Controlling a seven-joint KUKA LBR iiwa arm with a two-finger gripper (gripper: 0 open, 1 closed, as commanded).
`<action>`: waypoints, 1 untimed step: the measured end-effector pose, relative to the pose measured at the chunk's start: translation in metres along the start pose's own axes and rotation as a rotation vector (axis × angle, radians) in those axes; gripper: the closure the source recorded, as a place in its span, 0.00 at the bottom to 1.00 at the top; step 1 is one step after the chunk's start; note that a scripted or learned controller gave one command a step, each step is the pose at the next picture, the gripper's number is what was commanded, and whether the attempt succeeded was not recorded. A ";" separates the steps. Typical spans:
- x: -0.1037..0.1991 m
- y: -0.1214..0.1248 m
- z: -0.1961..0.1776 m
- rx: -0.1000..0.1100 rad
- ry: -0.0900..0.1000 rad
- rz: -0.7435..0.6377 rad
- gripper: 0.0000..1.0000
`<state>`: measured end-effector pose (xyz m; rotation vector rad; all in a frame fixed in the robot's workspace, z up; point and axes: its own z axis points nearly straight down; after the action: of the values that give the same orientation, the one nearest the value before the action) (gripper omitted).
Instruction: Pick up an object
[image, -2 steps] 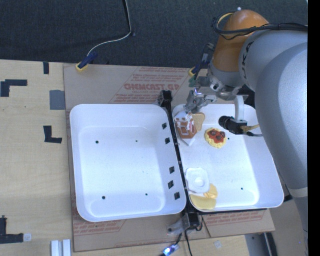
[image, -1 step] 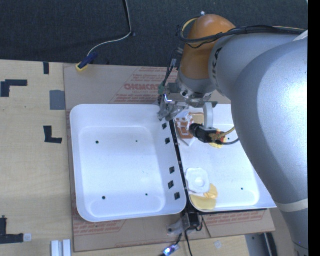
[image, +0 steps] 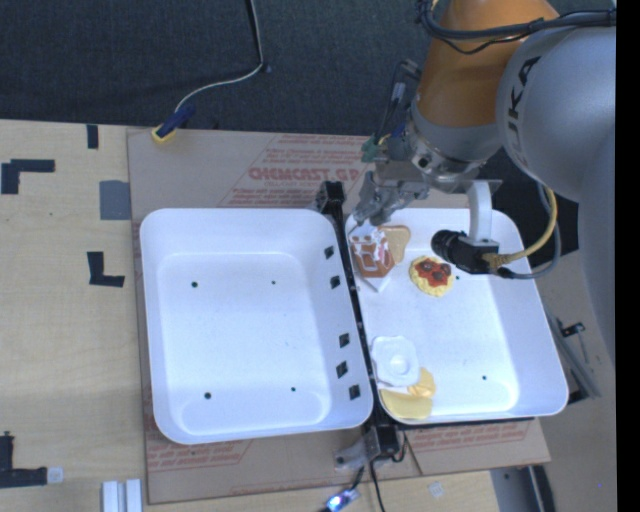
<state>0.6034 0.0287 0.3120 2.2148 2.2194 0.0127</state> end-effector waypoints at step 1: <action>0.098 -0.022 0.095 0.020 0.000 -0.008 1.00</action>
<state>0.5823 0.1265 0.2164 2.2158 2.2378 -0.0099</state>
